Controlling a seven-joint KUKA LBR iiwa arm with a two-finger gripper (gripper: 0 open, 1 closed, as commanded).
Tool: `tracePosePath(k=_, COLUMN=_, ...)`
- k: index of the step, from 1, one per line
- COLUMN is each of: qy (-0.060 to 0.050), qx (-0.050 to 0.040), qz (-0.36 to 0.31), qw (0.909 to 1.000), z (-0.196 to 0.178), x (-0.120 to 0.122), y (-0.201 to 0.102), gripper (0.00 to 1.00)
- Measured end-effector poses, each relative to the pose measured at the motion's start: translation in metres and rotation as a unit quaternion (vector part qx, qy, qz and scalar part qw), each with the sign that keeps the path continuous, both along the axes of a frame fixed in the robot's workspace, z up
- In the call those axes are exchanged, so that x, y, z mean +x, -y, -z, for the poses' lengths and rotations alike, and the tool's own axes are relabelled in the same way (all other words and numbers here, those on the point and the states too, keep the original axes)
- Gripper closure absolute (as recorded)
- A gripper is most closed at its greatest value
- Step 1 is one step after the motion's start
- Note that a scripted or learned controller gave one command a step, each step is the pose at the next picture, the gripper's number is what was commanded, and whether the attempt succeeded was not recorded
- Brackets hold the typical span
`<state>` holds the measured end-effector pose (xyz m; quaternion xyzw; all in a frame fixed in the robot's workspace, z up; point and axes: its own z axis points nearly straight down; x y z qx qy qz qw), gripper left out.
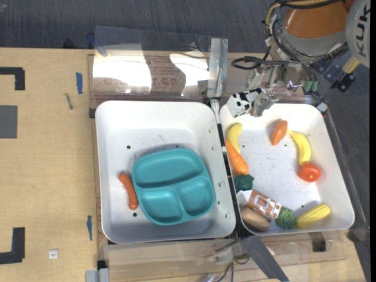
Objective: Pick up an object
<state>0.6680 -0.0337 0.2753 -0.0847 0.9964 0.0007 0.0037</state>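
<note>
My gripper [264, 103] hangs over the far left corner of the right bin [338, 175], under the orange band of the arm. A small black-and-white toy [239, 103] sits right beside it on the left, at the bin's rim; whether it is held is unclear. Below it in this bin lie a yellow banana [234, 135], an orange carrot [238, 159], an orange piece [279, 131], a second banana [302, 147] and a red tomato [309, 172].
Along the right bin's near edge are a green item [244, 182], a brown-and-white box [262, 204], a potato [254, 218], broccoli [286, 217] and a yellow fruit [313, 215]. The left bin [111, 128] holds a teal divided plate [172, 185] and an orange sausage [128, 190].
</note>
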Motion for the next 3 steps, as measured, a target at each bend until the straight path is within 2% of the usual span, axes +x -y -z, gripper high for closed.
tracePosePath(k=1, qy=-0.002, qx=-0.0016, qz=-0.155, qw=0.9879, z=0.052, x=-0.001, y=0.07, gripper=1.0)
tracePosePath(k=2, qy=0.003, qx=-0.0008, qz=-0.071, qw=0.9974, z=0.006, x=0.0, y=0.028, gripper=1.0)
tracePosePath(k=3, qy=-0.003, qx=-0.0009, qz=-0.273, qw=0.9619, z=0.092, x=-0.014, y=0.047, gripper=1.0)
